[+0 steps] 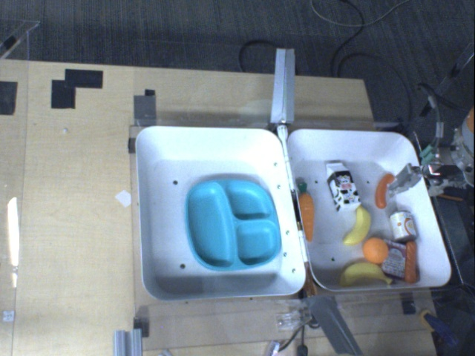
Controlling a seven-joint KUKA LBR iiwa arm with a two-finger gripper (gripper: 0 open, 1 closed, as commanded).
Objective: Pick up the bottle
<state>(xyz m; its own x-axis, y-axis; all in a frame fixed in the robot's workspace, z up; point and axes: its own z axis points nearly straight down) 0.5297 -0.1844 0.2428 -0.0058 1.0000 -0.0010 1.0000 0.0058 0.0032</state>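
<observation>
- Nearest the camera, at the front edge of the desk (pixel 74 273), a metal bracket (pixel 297 321) stands below the place where the two bins meet.
- In the front of the right bin (pixel 326 277) a banana (pixel 364 274) lies near the front wall. Just to its right are a dark red packet (pixel 395 262) and a thin orange-red thing (pixel 411 262), close together.
- An orange (pixel 375 251) sits just behind this banana and seems to touch it.
- The left bin (pixel 156 199) holds a blue plate with compartments (pixel 234 223), about in its middle.
- The bottle (pixel 401 225) is in the right bin, near the right wall, behind the packet. It is small with a pale body, and I cannot tell if it is upright or lying.
- A second banana (pixel 358 226) lies left of the bottle, apart from it.
- A carrot (pixel 305 213) lies along the left wall of the right bin.
- Further back are a white carton with black spots (pixel 341 188) and a red-orange sausage (pixel 382 190).
- The gripper (pixel 401 180) is just right of the sausage, behind the bottle and apart from it. I cannot tell if it is released or clenched, and nothing is seen held in it.
- Beyond the bins, black cables (pixel 349 10) lie on the dark floor (pixel 148 21).
</observation>
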